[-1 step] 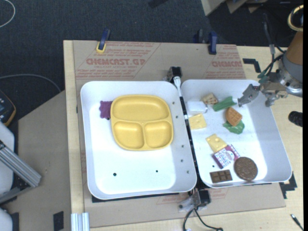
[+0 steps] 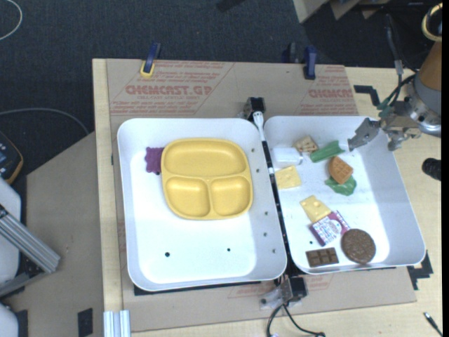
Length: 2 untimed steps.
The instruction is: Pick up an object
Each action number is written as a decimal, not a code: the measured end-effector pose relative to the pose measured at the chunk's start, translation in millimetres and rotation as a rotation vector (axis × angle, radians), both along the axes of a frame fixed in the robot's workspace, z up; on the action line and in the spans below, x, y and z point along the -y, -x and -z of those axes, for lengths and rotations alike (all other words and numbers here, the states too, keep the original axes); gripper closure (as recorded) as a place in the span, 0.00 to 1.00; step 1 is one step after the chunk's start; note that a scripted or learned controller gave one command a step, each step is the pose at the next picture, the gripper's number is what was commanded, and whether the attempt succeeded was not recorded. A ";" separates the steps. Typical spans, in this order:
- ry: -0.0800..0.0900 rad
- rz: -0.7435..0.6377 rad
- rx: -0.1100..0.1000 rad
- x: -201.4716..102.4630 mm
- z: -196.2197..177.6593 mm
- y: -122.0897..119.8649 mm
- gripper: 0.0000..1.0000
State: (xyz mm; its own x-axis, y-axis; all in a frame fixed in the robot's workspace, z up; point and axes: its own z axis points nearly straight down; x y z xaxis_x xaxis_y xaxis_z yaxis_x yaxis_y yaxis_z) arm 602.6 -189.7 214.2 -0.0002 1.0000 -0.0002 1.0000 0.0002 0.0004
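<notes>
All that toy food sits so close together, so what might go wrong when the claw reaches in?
The claw hangs open above the right bin. The waffle rests against a green piece, so it might catch both or nudge one aside. The flat brown cookie and chocolate bar offer little to pinch.

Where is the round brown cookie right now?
The round brown cookie lies in the right bin, near its front right corner, just right of the dark chocolate bar and the purple packet.
</notes>
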 end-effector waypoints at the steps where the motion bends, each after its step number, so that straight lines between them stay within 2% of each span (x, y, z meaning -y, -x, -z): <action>1: -0.003 -0.001 -0.007 -9.7 55.3 -3.3 0.00; 2: -0.003 0.001 -0.008 -7.0 116.8 3.7 0.00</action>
State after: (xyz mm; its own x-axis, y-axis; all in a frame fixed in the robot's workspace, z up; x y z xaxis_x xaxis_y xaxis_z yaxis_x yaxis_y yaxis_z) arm 599.0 -182.6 97.4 0.0007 1.0000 0.0024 1.0000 -0.0007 -0.0080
